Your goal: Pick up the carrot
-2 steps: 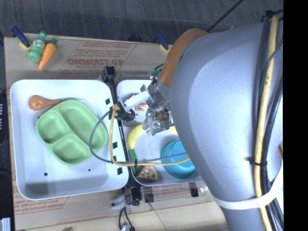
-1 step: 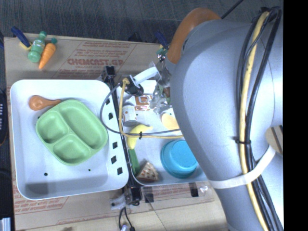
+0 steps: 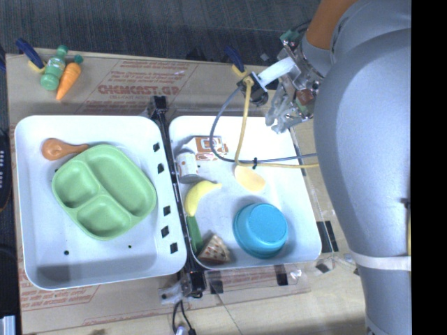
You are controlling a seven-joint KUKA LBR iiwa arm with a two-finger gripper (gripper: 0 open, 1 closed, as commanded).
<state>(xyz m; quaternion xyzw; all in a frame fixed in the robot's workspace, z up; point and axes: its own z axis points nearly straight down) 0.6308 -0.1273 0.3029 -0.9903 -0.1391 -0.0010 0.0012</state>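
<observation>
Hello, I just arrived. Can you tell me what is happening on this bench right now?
A grey robot arm reaches in from the right, and its gripper hangs over the far edge of the right bin. It is meant to pick up the carrot, which lies untouched on the board beyond the left bin, beside a green bottle. Nothing is in its grasp.

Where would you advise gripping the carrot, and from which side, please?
Judging by its pose, grip the carrot across its thick orange middle from above, fingers closing across its slanted length. It lies flat on the cardboard outside the bins, close beside a green bottle, so avoid that side.
</observation>
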